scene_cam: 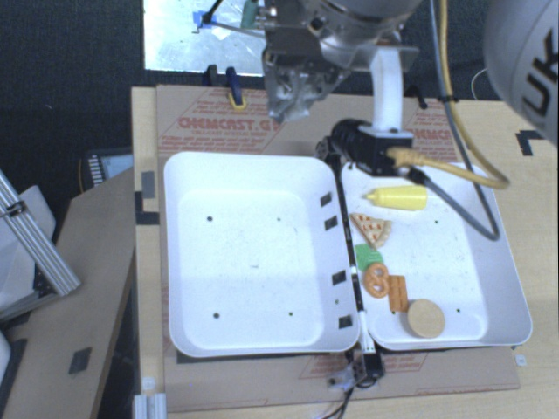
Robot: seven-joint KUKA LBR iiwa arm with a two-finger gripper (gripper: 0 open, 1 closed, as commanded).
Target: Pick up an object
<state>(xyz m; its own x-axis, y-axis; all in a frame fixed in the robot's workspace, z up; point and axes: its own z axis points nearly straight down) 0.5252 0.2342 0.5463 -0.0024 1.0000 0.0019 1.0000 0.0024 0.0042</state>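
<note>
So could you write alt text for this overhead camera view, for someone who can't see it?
A grey robot arm hangs over the far edge of two white bins side by side. The right bin holds a yellow bottle, a waffle wedge, a green piece, a pretzel and a round wooden disc.

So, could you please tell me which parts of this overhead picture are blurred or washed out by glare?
In the camera view, the arm at top right is close to the lens and out of focus; the gripper looks soft too. The left bin is brightly lit, with its floor nearly washed out. The yellow mustard bottle and pretzel in the right bin stay fairly sharp.
</note>
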